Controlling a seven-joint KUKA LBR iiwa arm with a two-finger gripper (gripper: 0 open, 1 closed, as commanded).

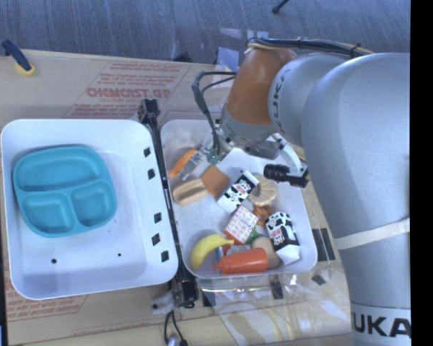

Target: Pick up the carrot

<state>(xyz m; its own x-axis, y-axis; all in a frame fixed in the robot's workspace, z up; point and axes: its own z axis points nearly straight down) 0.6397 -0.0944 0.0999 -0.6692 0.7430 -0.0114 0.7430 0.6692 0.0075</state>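
Toward the far left corner of the right bin (pixel 308 245), the carrot (pixel 181 163) lay slanted against the bin's left wall, its orange body pointing toward the far edge of the surface (pixel 94 85). The pincer (pixel 206 155) hung just beside it, low over the bin, at the end of the arm (pixel 325 114) that reached in from the right edge. Whether its fingers were spread or closed could not be told, since the wrist hid most of them; nothing was visibly held.

Just beside the carrot, toward the near edge, lay a tan bread roll (pixel 189 191) and a brown block (pixel 214 180). A milk carton (pixel 237 190) sat further toward the middle of the bin. A banana (pixel 206 249) and a red-orange sausage-like piece (pixel 243 262) lay well apart, along the near wall. The left bin (pixel 72 272) carried a blue divided plate (pixel 63 189).

The step in hand appeared to be the final approach. For a good grasp, the fingers should probably straddle the carrot across its narrow width, not along its length. The left wall leaves little room on that side, so the descent should be centred carefully. Contact with the roll or the brown block could nudge the carrot aside; a slow, vertical closing would likely reduce that risk.
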